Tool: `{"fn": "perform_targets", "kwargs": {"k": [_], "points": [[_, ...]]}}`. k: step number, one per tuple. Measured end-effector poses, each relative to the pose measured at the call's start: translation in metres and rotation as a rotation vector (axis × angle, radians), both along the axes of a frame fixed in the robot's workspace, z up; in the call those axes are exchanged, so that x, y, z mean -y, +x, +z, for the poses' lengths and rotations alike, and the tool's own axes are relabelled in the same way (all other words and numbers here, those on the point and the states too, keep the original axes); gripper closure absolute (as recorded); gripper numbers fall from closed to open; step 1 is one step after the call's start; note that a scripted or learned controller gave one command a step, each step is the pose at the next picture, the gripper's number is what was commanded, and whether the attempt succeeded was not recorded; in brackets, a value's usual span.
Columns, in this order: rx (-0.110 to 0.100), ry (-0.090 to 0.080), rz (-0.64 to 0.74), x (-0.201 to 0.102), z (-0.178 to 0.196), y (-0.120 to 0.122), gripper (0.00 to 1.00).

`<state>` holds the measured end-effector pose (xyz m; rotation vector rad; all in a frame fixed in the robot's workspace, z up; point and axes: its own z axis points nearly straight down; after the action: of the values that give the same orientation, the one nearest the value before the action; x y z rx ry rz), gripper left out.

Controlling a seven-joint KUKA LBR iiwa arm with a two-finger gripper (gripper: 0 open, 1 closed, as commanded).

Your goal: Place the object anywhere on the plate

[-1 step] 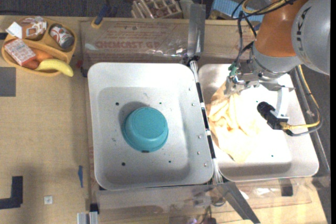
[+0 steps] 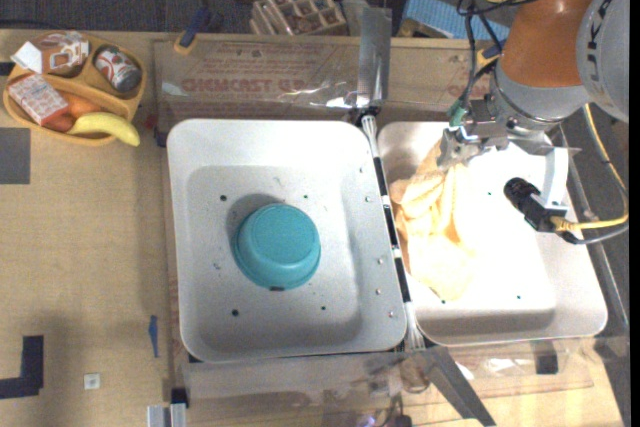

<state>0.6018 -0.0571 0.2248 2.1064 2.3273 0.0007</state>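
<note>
A round teal plate (image 2: 277, 245) lies in the middle of the left white bin (image 2: 195, 215). In the right bin (image 2: 565, 300) a pale yellow cloth (image 2: 437, 230) is drawn up into a peak along the bin's left side, while its lower part spreads over the floor. My gripper (image 2: 455, 147) stands at the top of that peak, fingers closed on the cloth's upper tip. The grey and orange arm (image 2: 555, 45) comes in from the upper right.
A metal divider (image 2: 390, 225) separates the two bins. A black part on cables (image 2: 530, 200) hangs from the wrist over the right bin. A flat cardboard box (image 2: 260, 80) lies behind the bins. A yellow tray of toy food (image 2: 70, 95) sits at far left.
</note>
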Motion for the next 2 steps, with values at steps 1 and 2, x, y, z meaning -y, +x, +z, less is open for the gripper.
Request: {"fn": "perform_targets", "kwargs": {"k": [1,2], "points": [[-0.003,0.001,0.4,-0.044,-0.007,-0.008,1.0],[-0.001,0.0,0.796,-0.095,-0.014,-0.012,1.0]]}}
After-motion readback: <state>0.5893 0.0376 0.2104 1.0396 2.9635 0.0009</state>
